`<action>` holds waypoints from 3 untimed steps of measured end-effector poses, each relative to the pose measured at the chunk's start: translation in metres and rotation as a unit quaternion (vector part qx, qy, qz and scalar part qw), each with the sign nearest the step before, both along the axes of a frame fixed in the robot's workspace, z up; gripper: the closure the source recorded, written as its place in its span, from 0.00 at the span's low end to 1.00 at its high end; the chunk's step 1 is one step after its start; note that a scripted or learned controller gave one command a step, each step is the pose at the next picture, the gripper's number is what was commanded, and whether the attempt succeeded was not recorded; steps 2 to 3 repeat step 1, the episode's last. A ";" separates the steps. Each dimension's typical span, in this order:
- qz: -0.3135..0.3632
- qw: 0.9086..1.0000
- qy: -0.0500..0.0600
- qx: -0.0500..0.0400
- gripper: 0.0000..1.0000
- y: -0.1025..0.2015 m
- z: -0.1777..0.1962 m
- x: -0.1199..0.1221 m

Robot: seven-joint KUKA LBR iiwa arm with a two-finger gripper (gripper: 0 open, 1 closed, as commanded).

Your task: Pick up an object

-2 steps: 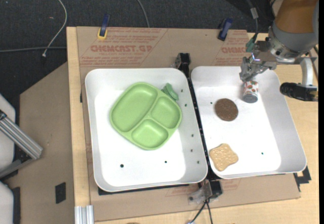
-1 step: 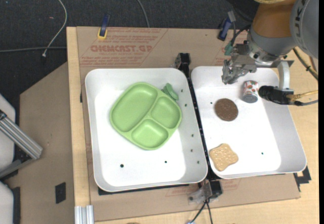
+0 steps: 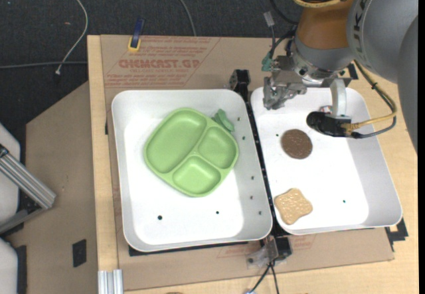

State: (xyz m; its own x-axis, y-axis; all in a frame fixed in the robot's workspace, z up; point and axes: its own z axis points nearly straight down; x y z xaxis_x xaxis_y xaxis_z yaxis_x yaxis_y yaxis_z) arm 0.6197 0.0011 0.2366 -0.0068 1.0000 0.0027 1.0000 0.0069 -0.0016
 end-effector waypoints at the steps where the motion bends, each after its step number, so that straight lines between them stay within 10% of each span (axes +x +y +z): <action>1: -0.001 1.000 0.000 -0.001 1.00 0.055 -0.013 0.007; 3: -0.001 1.000 0.000 -0.001 1.00 0.055 -0.013 0.007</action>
